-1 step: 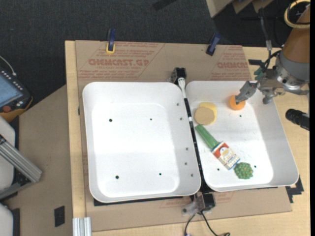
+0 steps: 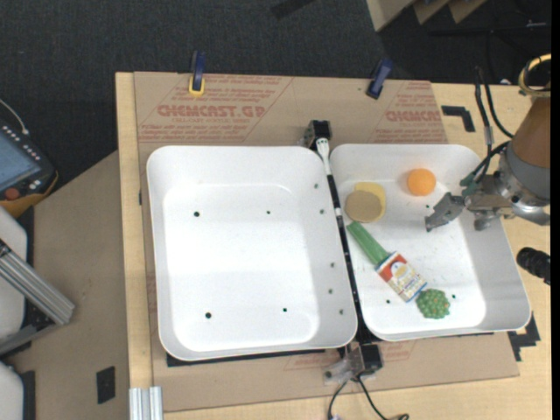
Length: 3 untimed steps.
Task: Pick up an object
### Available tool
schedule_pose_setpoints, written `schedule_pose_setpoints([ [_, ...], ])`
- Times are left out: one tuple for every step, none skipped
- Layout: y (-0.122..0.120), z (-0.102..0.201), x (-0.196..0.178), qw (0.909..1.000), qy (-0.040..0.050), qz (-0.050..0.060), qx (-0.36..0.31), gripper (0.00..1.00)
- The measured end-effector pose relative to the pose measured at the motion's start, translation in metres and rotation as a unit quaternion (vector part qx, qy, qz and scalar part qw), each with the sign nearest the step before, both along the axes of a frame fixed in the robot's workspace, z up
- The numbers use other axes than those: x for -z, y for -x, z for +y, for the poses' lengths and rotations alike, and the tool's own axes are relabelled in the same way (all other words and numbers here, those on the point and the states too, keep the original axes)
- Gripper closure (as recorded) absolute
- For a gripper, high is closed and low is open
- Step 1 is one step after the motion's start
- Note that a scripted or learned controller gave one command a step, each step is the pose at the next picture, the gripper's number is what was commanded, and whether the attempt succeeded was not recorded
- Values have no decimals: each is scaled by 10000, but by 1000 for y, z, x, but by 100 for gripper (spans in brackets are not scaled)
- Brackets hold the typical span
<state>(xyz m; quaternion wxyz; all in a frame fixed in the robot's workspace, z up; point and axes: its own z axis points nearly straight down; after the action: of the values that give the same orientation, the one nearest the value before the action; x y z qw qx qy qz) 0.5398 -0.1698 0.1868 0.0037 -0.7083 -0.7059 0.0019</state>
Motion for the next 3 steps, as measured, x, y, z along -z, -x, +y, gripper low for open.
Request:
schedule_pose_setpoints([
  [-4,0,-12,10000,20,-53,-12,100],
  [52,-58,-41,10000,16,-33,13,100],
  [57,-55,-265,9999,59,-142,-27,100],
])
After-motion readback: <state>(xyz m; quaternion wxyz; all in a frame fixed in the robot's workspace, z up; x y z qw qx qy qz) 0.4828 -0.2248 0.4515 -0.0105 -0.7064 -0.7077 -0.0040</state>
